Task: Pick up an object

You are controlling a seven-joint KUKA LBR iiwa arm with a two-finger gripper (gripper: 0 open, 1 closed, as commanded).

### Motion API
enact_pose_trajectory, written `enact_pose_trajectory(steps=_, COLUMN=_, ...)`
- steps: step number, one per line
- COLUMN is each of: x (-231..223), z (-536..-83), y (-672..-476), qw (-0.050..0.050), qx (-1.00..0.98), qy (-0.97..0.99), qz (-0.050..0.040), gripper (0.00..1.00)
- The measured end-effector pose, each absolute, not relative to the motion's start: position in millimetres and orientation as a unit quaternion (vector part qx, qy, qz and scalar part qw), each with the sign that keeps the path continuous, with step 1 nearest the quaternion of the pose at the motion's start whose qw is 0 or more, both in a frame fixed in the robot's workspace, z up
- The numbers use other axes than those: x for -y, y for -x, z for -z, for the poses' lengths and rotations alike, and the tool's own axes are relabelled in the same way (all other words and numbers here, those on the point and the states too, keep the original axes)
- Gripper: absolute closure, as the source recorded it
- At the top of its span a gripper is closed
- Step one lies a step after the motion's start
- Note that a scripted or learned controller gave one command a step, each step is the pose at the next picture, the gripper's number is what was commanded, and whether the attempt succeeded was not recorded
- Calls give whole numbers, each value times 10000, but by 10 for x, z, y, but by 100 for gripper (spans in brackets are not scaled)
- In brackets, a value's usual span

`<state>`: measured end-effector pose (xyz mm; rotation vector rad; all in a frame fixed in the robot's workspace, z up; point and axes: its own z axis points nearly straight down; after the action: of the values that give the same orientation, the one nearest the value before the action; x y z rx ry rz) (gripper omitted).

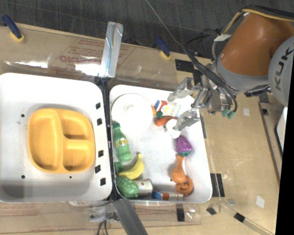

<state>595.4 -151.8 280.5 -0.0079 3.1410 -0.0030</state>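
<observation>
Front rim of right bin [154,203]: a small can [145,185] lies on its side next to a marker-like stick [167,196] with blue and red ends.
Front left corner of right bin: a green leafy toy [127,187] sits against the can, with a yellow banana [134,168] just behind it.
Left wall of right bin: a green bottle [120,144] lies lengthwise along the divider, its lower end touching the banana.
Right side of right bin: an orange toy [181,177] with a long neck rests near the right wall; a purple grape bunch [183,145] lies just behind it.
Left bin [14,90]: holds a yellow divided tray [61,140], which is sitting flat in the middle.
Back of right bin: a white round dish [132,110] lies in the back left corner; a small colourful packet [167,110] and an orange piece [161,121] lie beside it.
Gripper [185,104]: hangs over the back right part of the right bin, fingers spread apart, nothing between them; the packet sits just to its left.
Arm [254,45]: grey with an orange band, reaching in from the right.
</observation>
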Motion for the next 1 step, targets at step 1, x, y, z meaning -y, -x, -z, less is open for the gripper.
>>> enact_pose_trajectory(steps=1, x=1867, z=-1252, y=-5104, qw=-46, qx=-9985, qy=-545, qz=-11, gripper=0)
